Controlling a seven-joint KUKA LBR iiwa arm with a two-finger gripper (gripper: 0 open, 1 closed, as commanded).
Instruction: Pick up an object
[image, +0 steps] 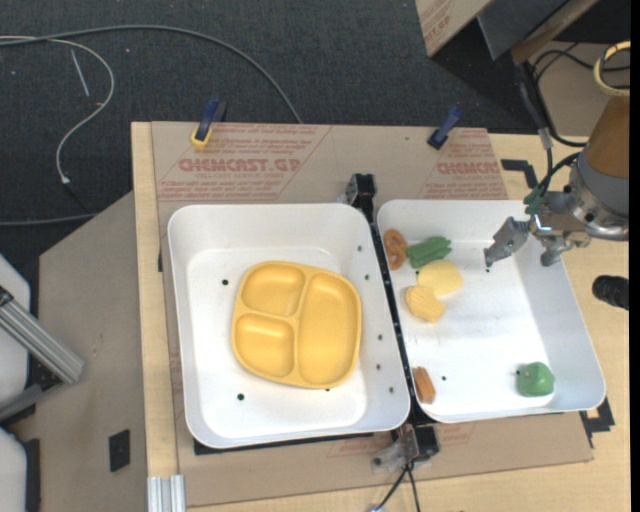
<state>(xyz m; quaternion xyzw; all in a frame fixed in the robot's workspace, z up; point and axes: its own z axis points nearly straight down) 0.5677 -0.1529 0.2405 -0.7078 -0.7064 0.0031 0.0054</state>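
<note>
The left bin (190, 300) holds a yellow tray (297, 323); the open, unladen hand (528, 247) hangs over the right bin (570, 320).

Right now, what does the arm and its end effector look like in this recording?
The arm shows an orange band above a grey, rounded wrist section. Below it sits a metallic grey end effector with two thin dark fingers. Dark cables loop near the wrist.

A grey arm (600, 195) is seen banded in orange, tipped with dark metal fingers (505, 240).
</note>
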